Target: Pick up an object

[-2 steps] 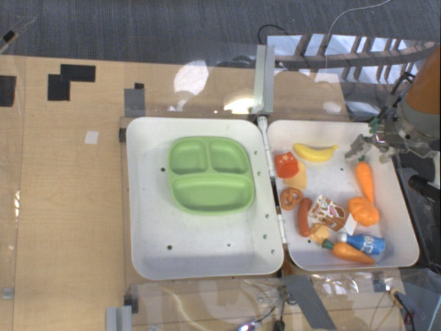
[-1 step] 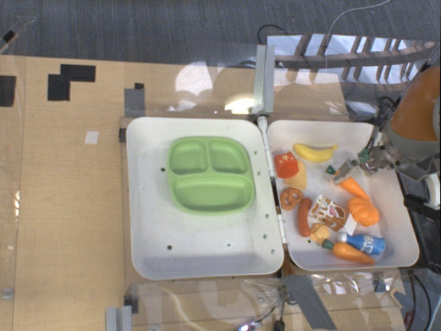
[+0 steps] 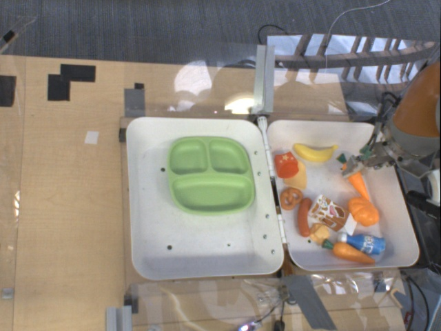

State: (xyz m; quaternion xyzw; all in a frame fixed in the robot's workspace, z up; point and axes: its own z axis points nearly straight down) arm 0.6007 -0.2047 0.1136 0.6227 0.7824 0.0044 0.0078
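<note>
On the wooden surface (image 3: pixel 62 185) the left bin (image 3: pixel 145 254) carries a green divided plate (image 3: pixel 210 174), while the right bin (image 3: pixel 406 250) holds toy food: a banana (image 3: pixel 314 152), carrots, a pretzel and a small bottle. The gripper (image 3: pixel 360 161) hangs low at that bin's right side, just above a carrot (image 3: pixel 359 185); I cannot tell how wide the jaws stand, and nothing shows between them. This looks like the approach step, and the next move likely calls for settling squarely over one piece before closing.

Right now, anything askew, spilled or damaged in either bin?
Nothing stands out. The green divided plate lies flat in the left bin; the toy food is loosely jumbled inside the right bin, none spilled. The gripper hovers over the carrot.
</note>
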